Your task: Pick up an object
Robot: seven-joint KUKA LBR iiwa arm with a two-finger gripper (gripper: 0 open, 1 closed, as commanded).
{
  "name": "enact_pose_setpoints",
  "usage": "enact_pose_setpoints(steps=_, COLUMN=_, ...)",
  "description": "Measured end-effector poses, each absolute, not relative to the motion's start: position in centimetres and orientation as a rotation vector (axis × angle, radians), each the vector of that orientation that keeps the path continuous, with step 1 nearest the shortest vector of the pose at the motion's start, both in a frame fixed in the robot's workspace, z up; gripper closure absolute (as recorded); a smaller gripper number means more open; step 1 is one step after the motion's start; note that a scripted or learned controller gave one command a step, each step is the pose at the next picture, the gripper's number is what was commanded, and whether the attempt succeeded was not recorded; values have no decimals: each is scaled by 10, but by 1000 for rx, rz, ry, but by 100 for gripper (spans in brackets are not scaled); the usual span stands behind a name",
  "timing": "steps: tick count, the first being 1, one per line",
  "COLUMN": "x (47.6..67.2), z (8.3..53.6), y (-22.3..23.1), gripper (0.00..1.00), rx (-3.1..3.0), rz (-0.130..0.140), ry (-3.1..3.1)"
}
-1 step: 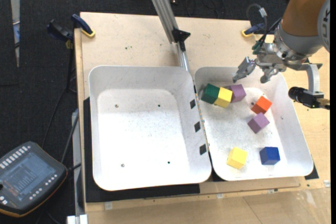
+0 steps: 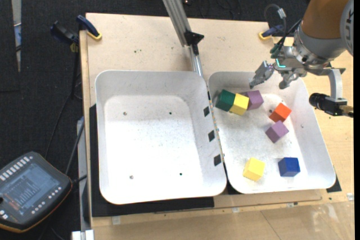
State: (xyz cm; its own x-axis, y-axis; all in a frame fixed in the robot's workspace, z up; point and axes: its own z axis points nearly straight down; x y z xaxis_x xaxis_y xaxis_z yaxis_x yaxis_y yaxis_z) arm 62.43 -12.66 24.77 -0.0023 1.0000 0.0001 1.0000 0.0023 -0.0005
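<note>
Overhead, the arm tilts its empty, spread hand above the right bin's far edge, near the purple cube.

A grey teach pendant lies lower left; 2 clamps grip the bench

the arm is cut off by the right and top edges, so its upper links are out of view. the grey pendant at the near left is cut by the left and bottom edges, its screen text too small to read. the green cube is partly covered by the yellow cube touching it. the left bin's specks are too small to identify.
</note>
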Motion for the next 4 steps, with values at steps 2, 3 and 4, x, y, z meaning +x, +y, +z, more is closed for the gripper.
enact_pose_setpoints(steps=2, x=627, z=143, y=-135, gripper=0, rx=-2219, rz=6, ry=-2218)
enact_pose_setpoints(steps=3, x=632, z=117, y=-135, gripper=0, rx=-2228, rz=-16, ry=-2234)
enact_pose_setpoints(steps=4, x=634, z=128, y=-135, gripper=100, rx=-2234, rz=-24, ry=-2236)
